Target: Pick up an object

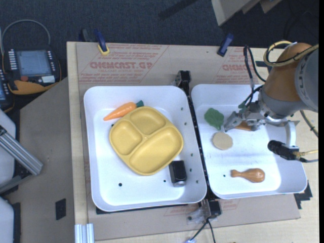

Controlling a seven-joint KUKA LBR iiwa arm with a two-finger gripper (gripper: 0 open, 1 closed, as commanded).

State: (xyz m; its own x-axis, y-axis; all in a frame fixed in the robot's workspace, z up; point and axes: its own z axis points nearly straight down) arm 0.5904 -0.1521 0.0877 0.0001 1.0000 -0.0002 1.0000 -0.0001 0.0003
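Camera view gives us the end effector (pixel 238 121) low over the right bin (pixel 288 184), its metal fingers angled toward the left of the picture. We cannot tell whether it is open or closed, and we see nothing plainly held between them. An orange object (pixel 245 127) lies right under it, mostly hidden, so we cannot say what it is or whether it is touched.

Just left of the end effector, slightly toward the far rim, lies a green leafy piece (pixel 214 117). Just below and left of it, on the near side, rests a round beige disc (pixel 222 141). Further toward the near rim, well apart from the end effector, a brown drumstick (pixel 249 174) lies on its side.

Far to the left of the end effector, across the divider, the left bin (pixel 96 135) holds a yellow divided plate (pixel 146 140), an orange carrot (pixel 120 111) by the plate's far edge, and a small black block (pixel 177 172) touching its near edge.

On the tabletop (pixel 152 65) beyond the bins, red print reads "CHEMCAST GP" behind the left bin; a partial repeat sits behind the right one.
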